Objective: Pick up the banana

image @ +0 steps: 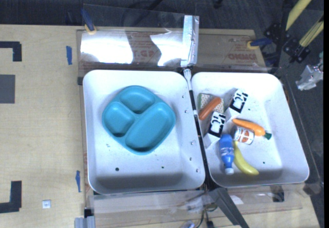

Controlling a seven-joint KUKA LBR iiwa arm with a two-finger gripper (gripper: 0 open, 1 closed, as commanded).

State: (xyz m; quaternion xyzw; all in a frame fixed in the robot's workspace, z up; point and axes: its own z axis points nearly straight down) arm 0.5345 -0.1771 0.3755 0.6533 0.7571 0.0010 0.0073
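Lying untouched in the right bin [295,168], the banana [243,163] touches the blue bottle [226,153].

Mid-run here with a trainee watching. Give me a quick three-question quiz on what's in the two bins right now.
1. True or false: the banana lies in the right bin.
2. What touches the banana's upper end? A) blue bottle B) carrot C) blue plate
3. Fill in: the blue plate sits in the ___ bin.

Key: 1 true; 2 A; 3 left.
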